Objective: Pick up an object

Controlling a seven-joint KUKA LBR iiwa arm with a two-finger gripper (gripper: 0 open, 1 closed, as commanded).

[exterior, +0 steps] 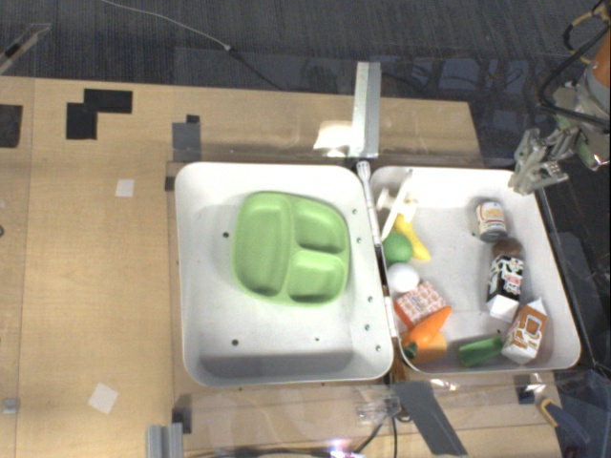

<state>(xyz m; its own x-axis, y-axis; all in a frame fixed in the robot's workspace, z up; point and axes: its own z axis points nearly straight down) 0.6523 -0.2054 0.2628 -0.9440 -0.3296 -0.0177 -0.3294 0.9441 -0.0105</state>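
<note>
A: The claw point(537, 165) hung at the far right corner of the right bin point(449, 181), just above its rim. Whether its fingers were spread or pressed together, I could not tell from up here; nothing showed between them.

B: And the pickings?

A: All in that right bin. A small can point(492, 219) lay nearest the claw, a little way in from that corner. Just below the can stood a black-and-white carton point(506, 275), and below that a brown-and-white carton point(526, 333) sat by the bin's near right corner.

B: The other side of the bin?

A: Crowded. A yellow banana point(410, 234) lay along the bin's left wall, a green round fruit point(396, 249) touching it, then a white ball point(403, 279) just below. An orange-patterned packet point(419, 304) and a carrot point(429, 331) lay toward the bin's near left corner, and a green cucumber-like piece point(479, 350) rested along its near wall, beside the brown carton.

B: The neighbour?

A: The left bin point(205, 256), pressed against the right bin's left wall, carried a green divided tray point(289, 246). Both bins sat on the wooden table point(86, 284).
</note>
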